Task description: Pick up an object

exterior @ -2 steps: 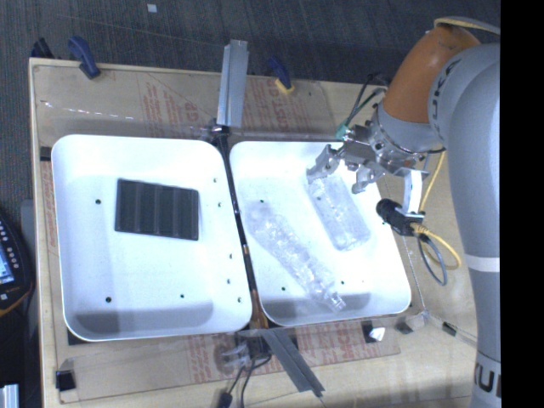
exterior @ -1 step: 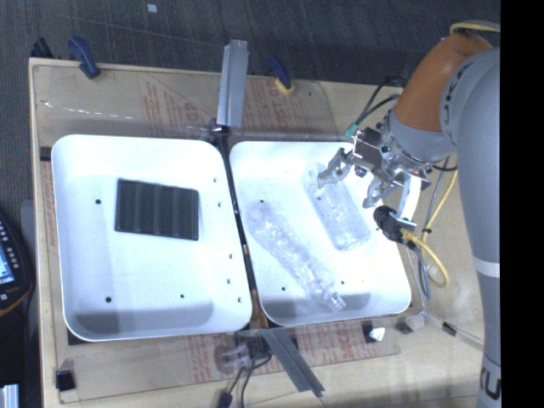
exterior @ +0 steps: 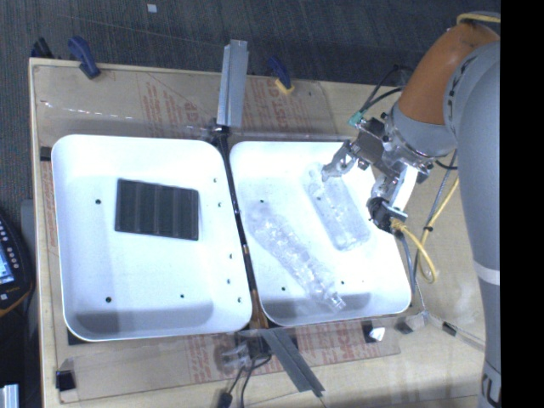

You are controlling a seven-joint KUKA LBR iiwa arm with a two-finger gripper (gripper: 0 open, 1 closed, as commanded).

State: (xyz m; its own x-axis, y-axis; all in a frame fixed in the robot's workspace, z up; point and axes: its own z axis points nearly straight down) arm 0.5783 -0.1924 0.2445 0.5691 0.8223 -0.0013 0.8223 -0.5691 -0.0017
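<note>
End effector [exterior: 364, 185] apart | over right bin [exterior: 280, 153] far edge | bottle [exterior: 339, 211] beneath

Strong overhead light blows out both white bins [exterior: 140, 228], washing away detail in their floors. Soft grey shadows gather along the 6 o'clock walls. The dark floor [exterior: 127, 7] at 12 o'clock is dim and grainy.

Open pincer [exterior: 364, 185] hovers over two clear bottles [exterior: 337, 212] in right bin [exterior: 280, 155].

Faint reddish print on the bench [exterior: 127, 109], too small and blurred to read.
</note>
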